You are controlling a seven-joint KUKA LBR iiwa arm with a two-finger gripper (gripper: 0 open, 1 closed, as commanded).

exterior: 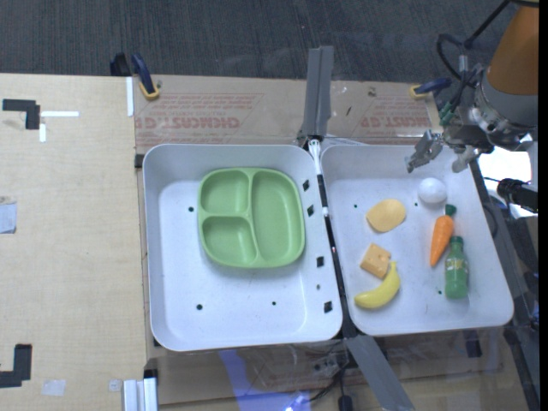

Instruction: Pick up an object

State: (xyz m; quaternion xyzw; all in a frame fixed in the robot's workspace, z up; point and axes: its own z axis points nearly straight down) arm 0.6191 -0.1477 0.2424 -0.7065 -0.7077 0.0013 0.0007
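The pincer (445, 151) hangs at about one o'clock over the right bin (488, 315), and its two fingers look spread apart with nothing between them. No toy has been picked up yet, so this looks like the reaching step. Just below the pincer, at about five o'clock from it, lies a white ball (431, 191). Near the ball are a yellow chip (386, 215), a carrot (440, 237), a green bottle (455, 268), a cheese cube (376, 260) and a banana (380, 290). The left bin (171, 315) holds a green plate (252, 217). Next, I think the pincer must go down over one toy, maybe the ball, and squeeze. The ball is round and might roll away.
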